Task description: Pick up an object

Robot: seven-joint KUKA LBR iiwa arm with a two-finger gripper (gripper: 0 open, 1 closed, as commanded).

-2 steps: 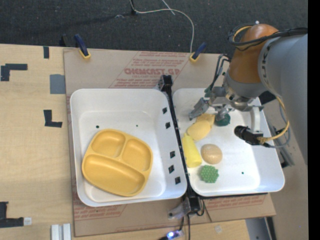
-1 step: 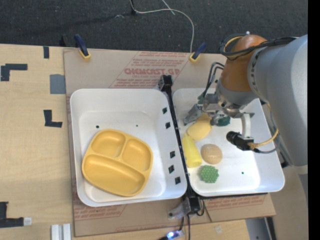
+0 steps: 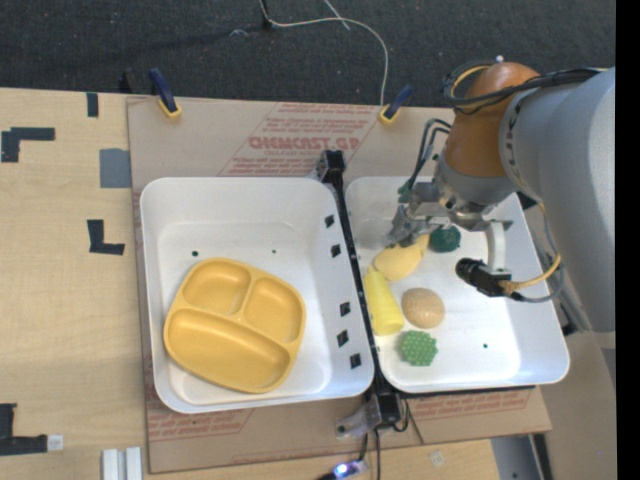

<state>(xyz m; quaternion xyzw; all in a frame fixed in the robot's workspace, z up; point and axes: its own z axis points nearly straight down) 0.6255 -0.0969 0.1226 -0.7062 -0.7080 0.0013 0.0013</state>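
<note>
Gripper low in the right bin, poised at the pale yellow object.

Nearest the camera lie the green bumpy ball, the tan egg-shaped piece and the yellow block, this last tight against the centre divider, leaving little finger room there. Whether anything sits between the fingers I cannot tell. A straight vertical lift looks safest; bare floor lies rightward. The yellow tray fills much of the left bin.
</note>
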